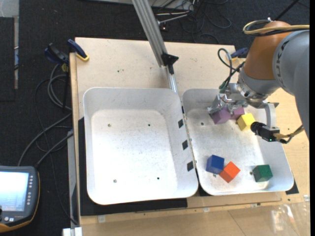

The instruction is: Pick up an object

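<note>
My gripper hangs low over the back part of the right bin, below the arm's orange band. A purple block lies right under it and seems to touch its tip. A second purple block sits just to the right, partly hidden by the wrist. Beside that one is a yellow block. Toward the bin's front lie a blue block, an orange block touching it, and a green block.
The left bin stands beside the right one, and they meet along a raised rim. A slanted metal pole crosses the back of the bench. Cables and a black plug trail from the wrist over the right bin.
</note>
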`<action>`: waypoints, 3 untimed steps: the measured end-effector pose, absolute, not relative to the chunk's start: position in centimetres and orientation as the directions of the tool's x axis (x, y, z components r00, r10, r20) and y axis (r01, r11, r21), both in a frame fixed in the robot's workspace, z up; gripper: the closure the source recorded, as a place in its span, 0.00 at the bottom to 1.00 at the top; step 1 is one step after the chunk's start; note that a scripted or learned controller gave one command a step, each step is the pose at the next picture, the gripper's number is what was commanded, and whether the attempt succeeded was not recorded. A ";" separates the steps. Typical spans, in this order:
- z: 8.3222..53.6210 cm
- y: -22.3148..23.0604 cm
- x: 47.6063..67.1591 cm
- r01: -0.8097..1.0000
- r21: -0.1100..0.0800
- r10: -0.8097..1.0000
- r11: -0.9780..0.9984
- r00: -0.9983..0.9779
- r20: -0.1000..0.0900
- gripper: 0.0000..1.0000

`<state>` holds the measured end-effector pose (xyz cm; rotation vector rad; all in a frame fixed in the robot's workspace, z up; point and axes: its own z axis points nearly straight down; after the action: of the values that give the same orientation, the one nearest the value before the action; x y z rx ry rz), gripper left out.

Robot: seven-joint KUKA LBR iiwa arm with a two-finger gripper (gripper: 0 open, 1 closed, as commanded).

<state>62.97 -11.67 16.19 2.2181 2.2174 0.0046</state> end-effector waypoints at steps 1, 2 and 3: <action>22.1 -10.7 63.2 1.000 0.007 1.000 0.003 -0.003 -0.001 1.00; 27.7 -11.7 63.5 1.000 0.007 1.000 0.003 -0.003 -0.002 1.00; 25.9 -6.6 63.0 1.000 -0.003 1.000 0.007 -0.007 0.001 1.00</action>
<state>62.99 -6.56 25.88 2.2159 2.2312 -0.0020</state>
